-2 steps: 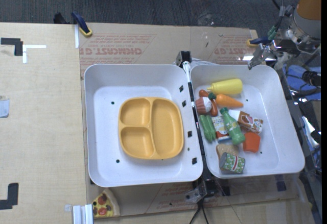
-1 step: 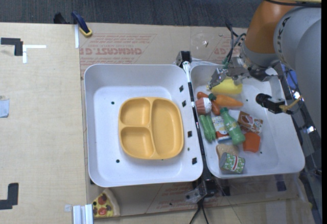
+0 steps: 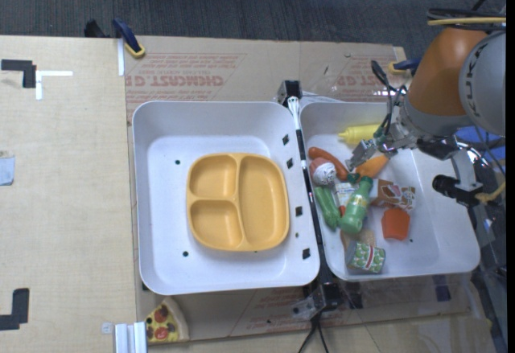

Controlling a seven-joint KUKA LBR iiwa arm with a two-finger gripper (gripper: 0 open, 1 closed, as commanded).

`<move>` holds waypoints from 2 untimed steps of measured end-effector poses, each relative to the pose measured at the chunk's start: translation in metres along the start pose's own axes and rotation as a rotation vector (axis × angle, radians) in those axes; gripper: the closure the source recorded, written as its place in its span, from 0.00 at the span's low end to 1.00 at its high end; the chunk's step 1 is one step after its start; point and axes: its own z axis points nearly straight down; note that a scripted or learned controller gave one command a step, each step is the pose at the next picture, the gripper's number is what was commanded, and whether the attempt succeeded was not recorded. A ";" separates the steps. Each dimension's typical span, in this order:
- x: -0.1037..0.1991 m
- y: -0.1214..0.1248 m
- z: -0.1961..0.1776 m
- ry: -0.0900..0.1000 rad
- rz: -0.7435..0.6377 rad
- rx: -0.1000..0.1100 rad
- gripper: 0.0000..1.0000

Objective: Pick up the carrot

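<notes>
The carrot (image 3: 372, 166) is a small orange piece in the right bin (image 3: 451, 251), lying among other toy foods near the bin's middle. My gripper (image 3: 362, 157) reaches down from the right, from the orange-banded wrist (image 3: 442, 74), and its tip sits right at the carrot's upper left edge, touching or almost touching it. From this angle I cannot make out whether the carrot is being held.
The right bin also holds a yellow piece (image 3: 358, 133), a reddish sausage (image 3: 325, 159) with a white ball (image 3: 323, 174), green bottles (image 3: 342, 209), a small carton (image 3: 396, 194), an orange-red block (image 3: 395, 223) and a packet (image 3: 367, 257). A yellow divided plate (image 3: 239, 202) lies in the left bin (image 3: 153, 207).
</notes>
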 end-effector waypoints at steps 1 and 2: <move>-0.004 0.002 -0.013 -0.006 0.004 -0.006 1.00; 0.060 -0.089 0.002 0.005 -0.349 0.000 1.00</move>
